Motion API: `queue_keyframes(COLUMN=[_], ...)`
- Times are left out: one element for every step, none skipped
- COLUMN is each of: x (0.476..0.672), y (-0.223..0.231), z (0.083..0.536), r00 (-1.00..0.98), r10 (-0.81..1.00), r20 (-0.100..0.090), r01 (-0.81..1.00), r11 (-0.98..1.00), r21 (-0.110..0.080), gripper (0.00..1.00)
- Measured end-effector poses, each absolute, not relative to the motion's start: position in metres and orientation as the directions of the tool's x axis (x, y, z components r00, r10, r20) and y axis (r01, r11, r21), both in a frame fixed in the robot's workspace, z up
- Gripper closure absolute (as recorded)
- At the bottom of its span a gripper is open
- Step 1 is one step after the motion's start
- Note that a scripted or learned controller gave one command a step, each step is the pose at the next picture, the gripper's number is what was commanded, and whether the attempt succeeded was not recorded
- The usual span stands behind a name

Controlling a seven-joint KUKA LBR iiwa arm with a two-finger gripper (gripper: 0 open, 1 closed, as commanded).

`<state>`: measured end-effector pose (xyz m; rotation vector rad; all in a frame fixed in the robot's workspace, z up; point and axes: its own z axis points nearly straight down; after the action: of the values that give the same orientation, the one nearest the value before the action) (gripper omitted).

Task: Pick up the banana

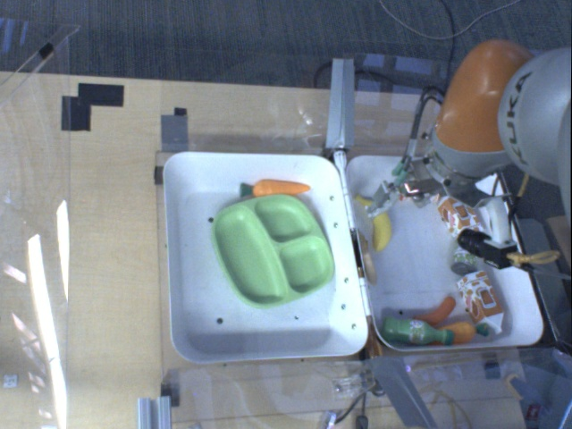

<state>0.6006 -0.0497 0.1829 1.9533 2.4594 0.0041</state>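
Jaws (386, 197) just above banana (381, 231) (right bin (527, 324)).

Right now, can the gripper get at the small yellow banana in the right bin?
Probably yes: the gripper hangs just above the small yellow banana, which lies uncovered by the right white bin's left wall.

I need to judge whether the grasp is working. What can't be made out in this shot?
- Gripper: small and dark, its finger state unreadable in the camera view.
- Curved yellow banana: contact with the gripper too small to tell.
- Right white bin: far corner hidden by the grey-and-orange arm.
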Motion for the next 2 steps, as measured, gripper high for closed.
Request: queue_keyframes(x=[0.62,0.56], y=[-0.002,-0.016], z=[0.226,0.182], r00=[-0.177,-0.199], r10=[0.984,0.98], r20=[0.0,0.0], r01=[0.984,0.98], r11=[0.177,0.199], r21=[0.003,0.001], gripper=[0.0,0.0])
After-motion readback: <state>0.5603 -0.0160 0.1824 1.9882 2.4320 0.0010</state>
